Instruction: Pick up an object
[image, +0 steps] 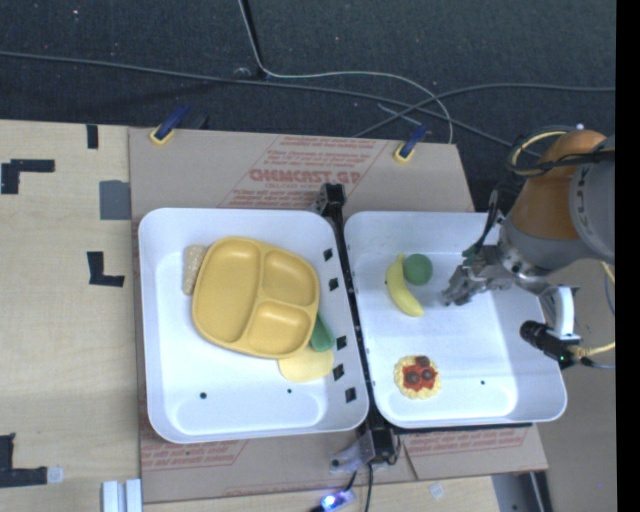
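**Banana and ball sit touching: risk of a fouled pick**

Taking the black divider (345, 300) between the bins as landmark. Left of it, a yellow sectioned plate (255, 297) covers a green piece (321, 337) and a pale disc (306, 365).

Just right of it lies the banana (403, 291), long axis running from upper left to lower right, touching a green ball (418, 268). A small tart (417, 376) sits nearer the front.

Further right, the gripper (460, 287) hangs low beside the ball. Whether its pincer is apart or together cannot be told.

Judged hazard: closing here could nudge the ball, which would roll and shove the banana aside.
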